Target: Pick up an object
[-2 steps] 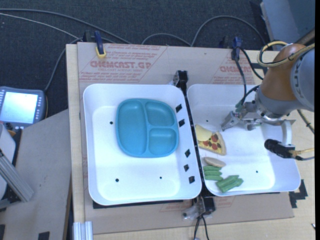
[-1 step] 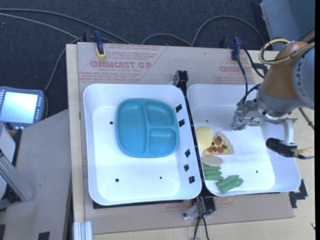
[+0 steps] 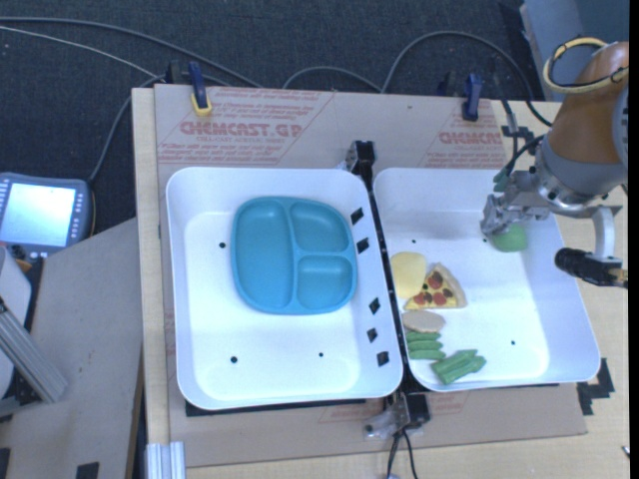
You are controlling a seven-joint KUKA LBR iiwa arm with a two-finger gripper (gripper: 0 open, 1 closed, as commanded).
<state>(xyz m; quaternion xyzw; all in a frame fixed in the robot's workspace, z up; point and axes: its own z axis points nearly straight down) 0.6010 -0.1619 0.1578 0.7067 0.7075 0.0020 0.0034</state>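
Red "CHEMCAST GP" print, partly cut off, on the brown board beneath both bins.

Grey arm from the right, wrist bent down, gripper low

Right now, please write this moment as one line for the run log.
gripper: right bin, far side, at green object | hold: unclear | left bin: blue tray | pizza toy: untouched
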